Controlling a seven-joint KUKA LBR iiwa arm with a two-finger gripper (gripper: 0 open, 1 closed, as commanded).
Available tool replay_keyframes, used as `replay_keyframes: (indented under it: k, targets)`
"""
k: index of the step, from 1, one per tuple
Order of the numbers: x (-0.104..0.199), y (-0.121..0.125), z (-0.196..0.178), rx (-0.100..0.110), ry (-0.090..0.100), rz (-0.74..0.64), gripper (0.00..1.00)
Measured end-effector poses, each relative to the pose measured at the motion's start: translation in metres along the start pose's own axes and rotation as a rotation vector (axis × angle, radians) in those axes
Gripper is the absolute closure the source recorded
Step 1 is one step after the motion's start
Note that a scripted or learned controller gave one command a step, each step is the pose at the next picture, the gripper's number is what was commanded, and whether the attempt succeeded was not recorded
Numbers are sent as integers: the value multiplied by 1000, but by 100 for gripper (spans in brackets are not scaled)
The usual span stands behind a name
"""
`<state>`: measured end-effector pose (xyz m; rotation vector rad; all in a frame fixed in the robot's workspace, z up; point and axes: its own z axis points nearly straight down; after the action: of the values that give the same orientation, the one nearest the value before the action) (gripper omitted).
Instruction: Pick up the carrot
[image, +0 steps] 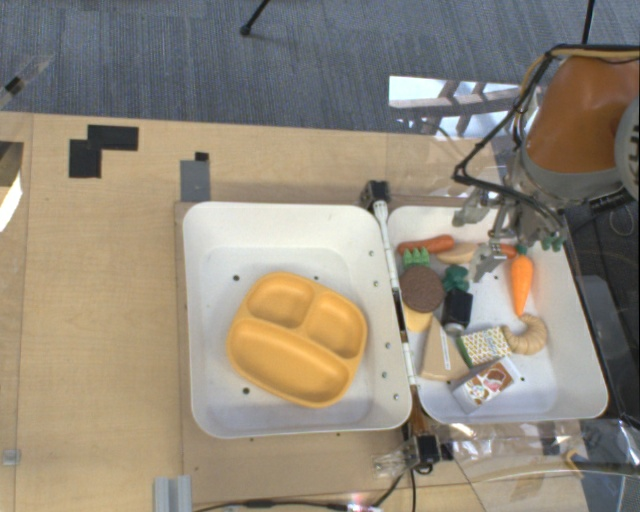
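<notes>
We are reading the scene from the near edge of the bench outward.

Nearest us, in the right bin, a small printed packet is lying flat, with a green patterned block just behind it and a tan croissant-shaped piece beside that. In the left bin, a yellow divided plate is sitting roughly in the middle, well apart from everything else.

Moving farther back in the right bin, we are seeing a brown round cookie and a small black cylinder near the divider. The carrot is lying on the bin floor toward the right side, orange body pointing toward us, green top at the far end. A second, redder orange piece is resting along the far wall; we are judging that one to be a different toy.

Farthest back, the gripper is hanging over the far part of the right bin, under the arm's orange band. Its fingers are appearing parted a little, with nothing between them.

Progress: we are judging the pick as not yet made. The carrot is resting on the bin floor, ungrasped. It is lying just beside the pincer, to its right and slightly nearer us, its green top close to the fingertips. Remaining, in our judgement: aligning over the carrot's body, descending, closing, lifting.
</notes>
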<state>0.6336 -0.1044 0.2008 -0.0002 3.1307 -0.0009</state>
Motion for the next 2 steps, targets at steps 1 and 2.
replay_keyframes:
  k: [1,2]
  targets:
    - [-19,-50,40,2,2,-32,0]
    - [-36,-102,103,1,6,-220,0]
